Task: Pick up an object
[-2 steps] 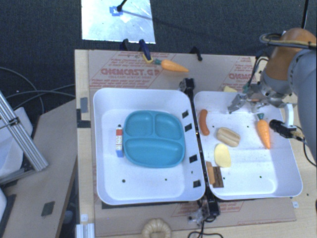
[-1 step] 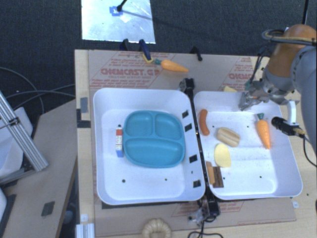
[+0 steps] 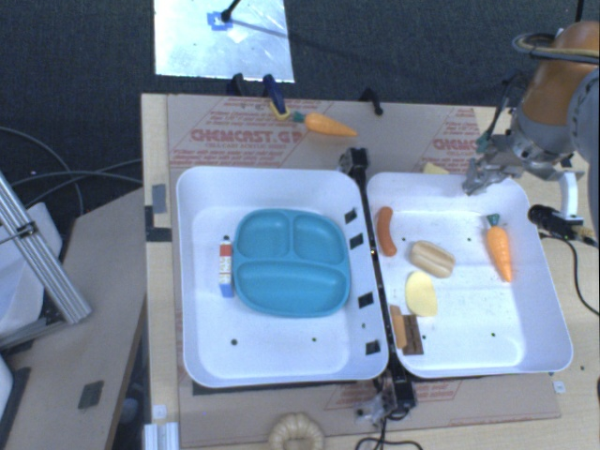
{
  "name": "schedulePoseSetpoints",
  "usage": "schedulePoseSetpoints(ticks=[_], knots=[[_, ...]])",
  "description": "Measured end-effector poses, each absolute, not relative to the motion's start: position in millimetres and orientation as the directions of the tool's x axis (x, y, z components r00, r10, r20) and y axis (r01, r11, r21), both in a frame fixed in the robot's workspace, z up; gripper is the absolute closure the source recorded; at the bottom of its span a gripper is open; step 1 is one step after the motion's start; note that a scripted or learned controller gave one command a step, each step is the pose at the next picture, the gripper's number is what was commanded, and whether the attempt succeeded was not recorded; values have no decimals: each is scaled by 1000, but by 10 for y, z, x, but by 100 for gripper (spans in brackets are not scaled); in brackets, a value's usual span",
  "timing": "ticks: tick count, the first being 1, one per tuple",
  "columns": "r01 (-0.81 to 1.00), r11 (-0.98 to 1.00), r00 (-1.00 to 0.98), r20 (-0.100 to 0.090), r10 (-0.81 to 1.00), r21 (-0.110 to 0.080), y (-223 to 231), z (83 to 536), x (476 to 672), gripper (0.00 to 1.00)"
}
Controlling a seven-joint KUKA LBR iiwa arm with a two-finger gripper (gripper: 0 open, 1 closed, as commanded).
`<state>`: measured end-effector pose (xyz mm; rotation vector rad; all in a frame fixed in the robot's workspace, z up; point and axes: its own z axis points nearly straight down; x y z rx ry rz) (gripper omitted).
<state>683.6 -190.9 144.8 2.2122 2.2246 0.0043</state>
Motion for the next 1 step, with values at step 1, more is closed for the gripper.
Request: schedulePoseSetpoints(ticks=[1], knots=[[1000,7,-7,-2,1000,7,-1943,1905,6884,100]])
